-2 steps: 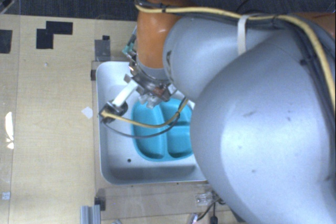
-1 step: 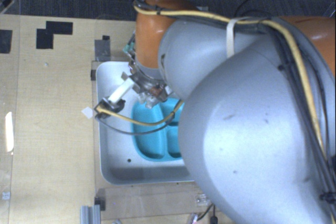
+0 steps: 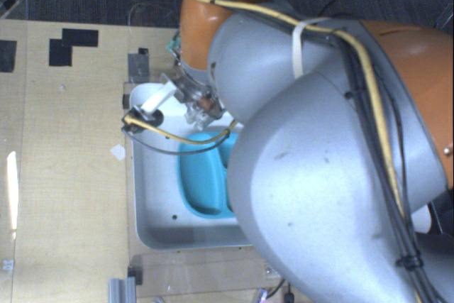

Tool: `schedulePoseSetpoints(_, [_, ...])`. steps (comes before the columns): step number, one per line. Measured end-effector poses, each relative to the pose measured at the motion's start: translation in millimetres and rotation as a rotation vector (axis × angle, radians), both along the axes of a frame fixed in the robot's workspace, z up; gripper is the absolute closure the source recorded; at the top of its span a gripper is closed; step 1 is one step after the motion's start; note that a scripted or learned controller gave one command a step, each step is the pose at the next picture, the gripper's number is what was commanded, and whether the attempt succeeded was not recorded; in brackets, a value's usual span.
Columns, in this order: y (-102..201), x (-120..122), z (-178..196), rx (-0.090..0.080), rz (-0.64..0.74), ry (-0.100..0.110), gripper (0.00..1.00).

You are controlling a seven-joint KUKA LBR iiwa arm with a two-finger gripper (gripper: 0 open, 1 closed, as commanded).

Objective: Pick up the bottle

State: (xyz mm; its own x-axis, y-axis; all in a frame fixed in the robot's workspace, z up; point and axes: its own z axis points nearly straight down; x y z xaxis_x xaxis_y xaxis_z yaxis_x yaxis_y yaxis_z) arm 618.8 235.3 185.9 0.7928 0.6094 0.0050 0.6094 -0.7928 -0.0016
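Camera view had the arm [image 3: 319, 152] hunched over the bin [image 3: 152, 223], gripper [image 3: 198, 106] low above the blue bottle [image 3: 202, 177] lying inside (grip state, can't tell). Looked like the reach-down step; next it'd need squaring up over the bottle.

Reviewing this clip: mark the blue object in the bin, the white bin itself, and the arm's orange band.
blue object [image 3: 201, 184], camera view, on its upper face.
white bin [image 3: 152, 220], camera view, on its bare floor, lower left.
orange band [image 3: 202, 28], camera view, on its lit side.
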Motion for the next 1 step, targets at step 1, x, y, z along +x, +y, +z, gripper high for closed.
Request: schedulePoseSetpoints(1, [-0.1,28.9,43.1,0.001,-0.084,-0.002,1.00])
